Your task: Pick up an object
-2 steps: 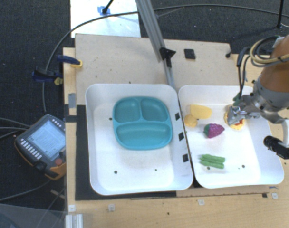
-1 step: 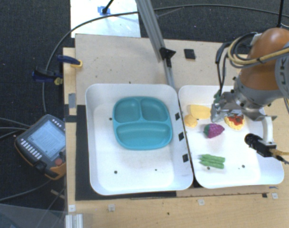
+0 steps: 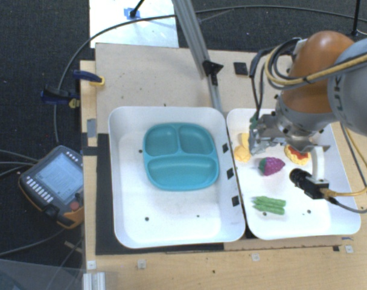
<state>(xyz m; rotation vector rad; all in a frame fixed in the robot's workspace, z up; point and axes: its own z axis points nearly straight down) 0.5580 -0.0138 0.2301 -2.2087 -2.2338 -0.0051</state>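
Nearest, green beans (image 3: 268,205) lie untouched in the right bin (image 3: 346,225). Beyond, purple grapes (image 3: 271,165) are hovered over by the gripper (image 3: 274,141); its grip cannot be told. A descent is judged next.

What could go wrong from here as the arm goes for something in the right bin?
1. The purple grapes, the yellow piece and the red and yellow piece lie close together under the claw, so a descent may nudge or pinch a neighbour instead of the target.
2. The yellow piece sits near the right bin's inner wall, which could block a finger.
3. The cable loops over that bin and might snag on something.
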